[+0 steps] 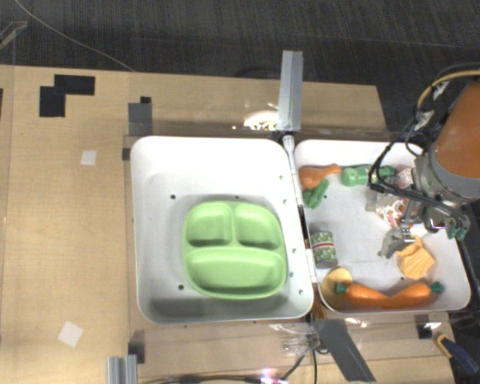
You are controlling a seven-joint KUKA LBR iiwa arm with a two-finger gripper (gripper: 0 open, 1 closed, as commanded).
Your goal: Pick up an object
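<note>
Bins: two on the desk (56, 238). Left bin (156, 174) has one green tray (235, 248); right bin (348, 230) has two carrots (384, 295), one can (323, 248), one cracker (417, 260). Gripper (398, 240) hovers beside the cracker; its grip, I cannot tell.

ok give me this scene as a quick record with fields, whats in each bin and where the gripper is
left bin: green divided plate
right bin: chicken drumstick, green toy, small can, two carrots, orange waffle piece
gripper: low over the right bin, beside the waffle piece
held: nothing seen between its fingers
arm: reaching in from the right
</note>
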